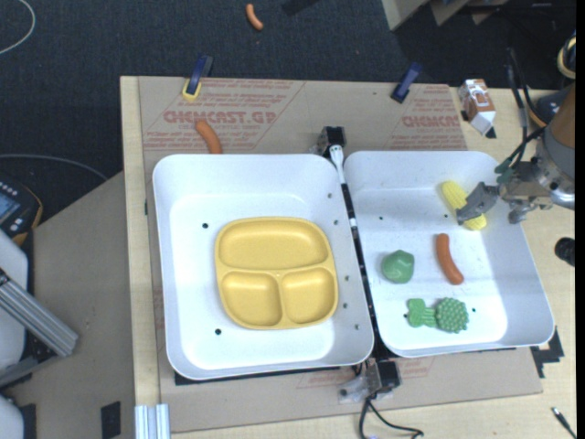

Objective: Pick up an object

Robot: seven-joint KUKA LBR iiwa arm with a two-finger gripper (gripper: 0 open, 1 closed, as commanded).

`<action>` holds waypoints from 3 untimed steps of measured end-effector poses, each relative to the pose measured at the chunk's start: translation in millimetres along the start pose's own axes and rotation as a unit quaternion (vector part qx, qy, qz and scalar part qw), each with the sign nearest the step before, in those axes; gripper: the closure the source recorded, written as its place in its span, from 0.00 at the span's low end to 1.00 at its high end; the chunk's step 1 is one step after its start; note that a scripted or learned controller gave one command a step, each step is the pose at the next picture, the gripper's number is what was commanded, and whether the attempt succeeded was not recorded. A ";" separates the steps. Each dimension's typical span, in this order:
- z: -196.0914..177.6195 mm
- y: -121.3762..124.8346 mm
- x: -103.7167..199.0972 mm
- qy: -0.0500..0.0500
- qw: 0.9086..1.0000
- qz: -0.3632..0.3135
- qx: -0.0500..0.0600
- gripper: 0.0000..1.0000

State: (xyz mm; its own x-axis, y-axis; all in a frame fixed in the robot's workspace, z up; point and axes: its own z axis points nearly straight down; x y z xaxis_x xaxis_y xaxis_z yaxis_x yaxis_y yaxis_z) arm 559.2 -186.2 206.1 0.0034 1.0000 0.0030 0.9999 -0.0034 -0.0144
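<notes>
Hand (494, 205) poised beside the yellow corn (454, 196)
The corn is touched just left of the hand; finger spread cannot be told.

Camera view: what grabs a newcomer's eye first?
The yellow divided plate in the left bin stands out most. Next, the right bin with its green pepper, sausage and broccoli, and the tool beside the yellow corn.
</notes>
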 end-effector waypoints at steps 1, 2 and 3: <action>-8.2 3.0 0.4 -0.002 1.000 -0.002 -0.007 0.00; 38.2 -1.6 -6.3 -0.001 1.000 -0.002 -0.005 0.00; 88.1 -2.7 3.9 0.000 1.000 -0.002 -0.004 0.00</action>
State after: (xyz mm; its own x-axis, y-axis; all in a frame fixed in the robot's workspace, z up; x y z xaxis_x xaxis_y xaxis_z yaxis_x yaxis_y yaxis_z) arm 555.3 -182.0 118.1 0.0002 1.0000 0.0029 1.0000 -0.0002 -0.0060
